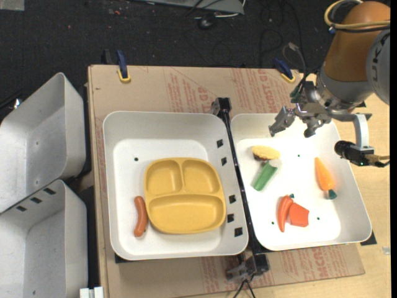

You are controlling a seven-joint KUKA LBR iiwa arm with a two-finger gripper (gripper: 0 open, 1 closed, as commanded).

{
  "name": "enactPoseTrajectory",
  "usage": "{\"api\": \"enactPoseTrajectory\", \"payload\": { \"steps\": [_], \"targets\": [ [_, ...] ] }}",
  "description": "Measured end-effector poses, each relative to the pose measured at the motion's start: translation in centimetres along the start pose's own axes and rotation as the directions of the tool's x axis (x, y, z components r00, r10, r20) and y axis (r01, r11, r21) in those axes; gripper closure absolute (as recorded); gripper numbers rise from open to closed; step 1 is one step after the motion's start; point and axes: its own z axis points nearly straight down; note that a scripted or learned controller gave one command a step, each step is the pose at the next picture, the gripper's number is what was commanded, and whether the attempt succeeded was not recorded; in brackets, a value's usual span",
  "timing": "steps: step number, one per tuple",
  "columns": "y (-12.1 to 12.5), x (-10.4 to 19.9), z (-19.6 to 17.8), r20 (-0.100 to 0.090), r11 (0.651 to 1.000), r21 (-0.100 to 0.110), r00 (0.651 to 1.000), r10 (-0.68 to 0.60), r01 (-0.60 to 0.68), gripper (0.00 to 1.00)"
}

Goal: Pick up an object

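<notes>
- The two-finger end effector [296,124] hangs above the far edge of the right shallow white bin [351,228], its fingers spread apart with nothing between them.
- Just below it, near the bin's far left part, a yellow corn-like piece [266,152] lies touching a green cucumber-like stick [265,176].
- An orange carrot with a dark green tip [324,177] lies near the right wall, apart from the others, with bare white floor around it.
- An orange-red pepper-like piece [292,213] sits toward the near edge, with open floor between it and the near rim.
- The left shallow white bin [118,135] holds a yellow plastic divided tray [184,195] in its middle; a reddish-orange sausage [141,216] lies just beside the tray's left edge.
- Both bins rest side by side on the brown board table [167,89], their inner rims touching.
</notes>
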Motion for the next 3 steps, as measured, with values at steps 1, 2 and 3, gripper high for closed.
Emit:
{"api": "enactPoseTrajectory", "payload": {
  "steps": [1,2,3],
  "targets": [
    [0.2,0.0,-0.8,0.002,1.0,-0.014,1.0,-0.002,0.002,0.0],
    [0.6,-0.9,4.7,0.001,1.0,-0.008,1.0,0.001,-0.001,0.0],
    [0.8,-1.3,11.0,0.001,1.0,-0.007,1.0,0.001,-0.001,0.0]
  ]
}}
